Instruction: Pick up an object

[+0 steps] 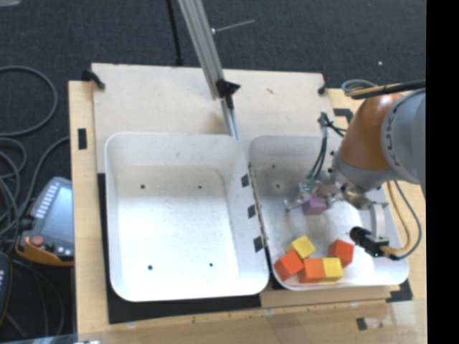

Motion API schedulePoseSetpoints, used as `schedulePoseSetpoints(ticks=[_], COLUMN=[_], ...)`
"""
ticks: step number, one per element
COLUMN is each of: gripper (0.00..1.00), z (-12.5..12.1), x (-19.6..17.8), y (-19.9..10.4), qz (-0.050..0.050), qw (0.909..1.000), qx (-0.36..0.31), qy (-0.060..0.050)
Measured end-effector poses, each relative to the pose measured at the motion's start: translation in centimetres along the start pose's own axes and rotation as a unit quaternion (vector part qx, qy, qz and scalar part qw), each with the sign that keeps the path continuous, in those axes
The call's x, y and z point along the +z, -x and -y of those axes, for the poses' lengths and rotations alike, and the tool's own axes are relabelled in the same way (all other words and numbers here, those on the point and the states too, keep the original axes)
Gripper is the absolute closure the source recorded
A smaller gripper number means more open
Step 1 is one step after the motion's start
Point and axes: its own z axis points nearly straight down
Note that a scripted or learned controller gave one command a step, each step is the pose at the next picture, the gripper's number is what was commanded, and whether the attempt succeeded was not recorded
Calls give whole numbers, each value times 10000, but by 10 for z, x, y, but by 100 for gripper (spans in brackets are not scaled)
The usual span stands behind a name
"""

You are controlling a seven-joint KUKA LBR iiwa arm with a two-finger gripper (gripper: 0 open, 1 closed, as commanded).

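Hovering in the right bin (269, 156), gripper (313, 201) sits closed on purple block (315, 206), above the orange and yellow blocks (315, 260).

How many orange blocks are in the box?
3, all near the right bin's front edge: orange block leftmost, another beside it, a third further right. The arm may hide more.

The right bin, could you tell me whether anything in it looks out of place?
Nothing stands out. The blocks sit huddled at the right bin's near edge, and a purple block lies apart by the gripper.
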Motion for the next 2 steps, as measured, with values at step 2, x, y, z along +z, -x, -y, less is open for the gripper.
schedulePoseSetpoints(ticks=[2], gripper=[100], z=[13], x=[-27], y=[-66], qz=[-21], qw=[10000], qx=[-46], qy=[7])
